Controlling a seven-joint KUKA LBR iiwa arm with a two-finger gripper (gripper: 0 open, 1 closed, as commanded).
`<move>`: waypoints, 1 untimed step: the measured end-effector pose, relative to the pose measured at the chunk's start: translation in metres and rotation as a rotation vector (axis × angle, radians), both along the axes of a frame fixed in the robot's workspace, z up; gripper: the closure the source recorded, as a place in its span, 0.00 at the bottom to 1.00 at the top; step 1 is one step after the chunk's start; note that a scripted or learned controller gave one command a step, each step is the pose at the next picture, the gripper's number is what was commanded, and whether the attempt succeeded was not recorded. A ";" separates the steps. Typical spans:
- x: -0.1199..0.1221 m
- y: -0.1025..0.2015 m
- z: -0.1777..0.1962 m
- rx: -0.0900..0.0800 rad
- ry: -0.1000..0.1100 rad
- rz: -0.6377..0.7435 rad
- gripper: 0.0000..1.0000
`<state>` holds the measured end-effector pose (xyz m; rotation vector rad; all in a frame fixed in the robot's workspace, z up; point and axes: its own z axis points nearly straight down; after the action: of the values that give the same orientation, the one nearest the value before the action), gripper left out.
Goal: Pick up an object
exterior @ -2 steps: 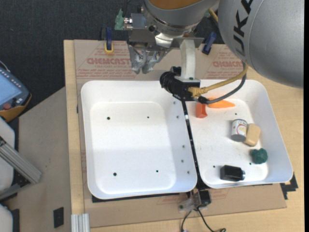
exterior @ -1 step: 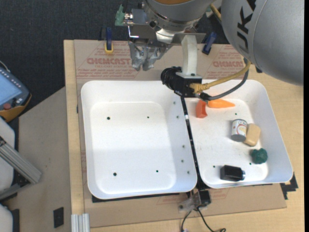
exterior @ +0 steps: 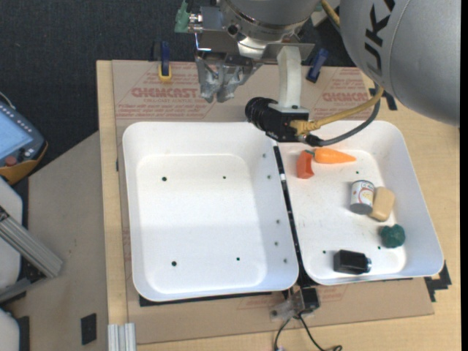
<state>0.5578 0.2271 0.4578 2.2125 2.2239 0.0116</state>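
My gripper (exterior: 219, 86) hangs high above the back rim of the left bin (exterior: 146, 196), fingers pointing down with nothing between them. The right bin (exterior: 409, 167) holds an orange carrot (exterior: 334, 156) at the back with a red-orange block (exterior: 305, 165) beside it. Further forward lie a small grey can (exterior: 360, 197), a tan piece (exterior: 382, 203), a dark green lump (exterior: 393, 235) and a black block (exterior: 352, 262) near the front rim.
Both bins rest on a cardboard sheet (exterior: 146, 90) with blue clamps (exterior: 164, 61) at its back edge. A divider ridge (exterior: 285, 196) runs between the bins. A blue-screened device (exterior: 14, 137) sits off the bench at far left.
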 end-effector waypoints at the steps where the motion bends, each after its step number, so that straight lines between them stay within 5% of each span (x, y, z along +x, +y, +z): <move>1: 0.000 0.001 0.010 0.000 -0.003 0.001 1.00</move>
<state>0.5580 0.2280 0.4683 2.2095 2.2242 0.0151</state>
